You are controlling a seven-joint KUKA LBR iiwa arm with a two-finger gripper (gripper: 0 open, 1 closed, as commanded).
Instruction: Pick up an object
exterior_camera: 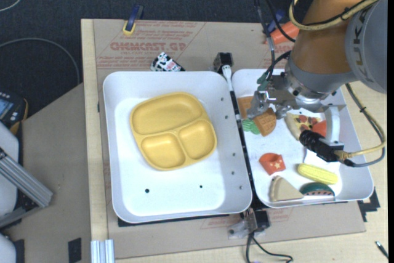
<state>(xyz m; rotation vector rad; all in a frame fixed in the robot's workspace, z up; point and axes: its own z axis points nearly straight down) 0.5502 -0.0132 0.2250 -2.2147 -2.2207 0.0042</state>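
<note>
We cannot tell the state of the fingers [266, 109]; a brown block [267, 125] lies just below them, a green piece [249, 127] beside it.

The grey-and-orange arm [335, 28] is covering the right white plastic bin's [363, 175] far half; its upper portion is running off-frame.

At frame right the gripper [266, 109] hangs low over the right bin [360, 160], just above a brown block [266, 124]. A yellow divided plate [173, 130] (three compartments) lies in the left bin [117, 132].
</note>
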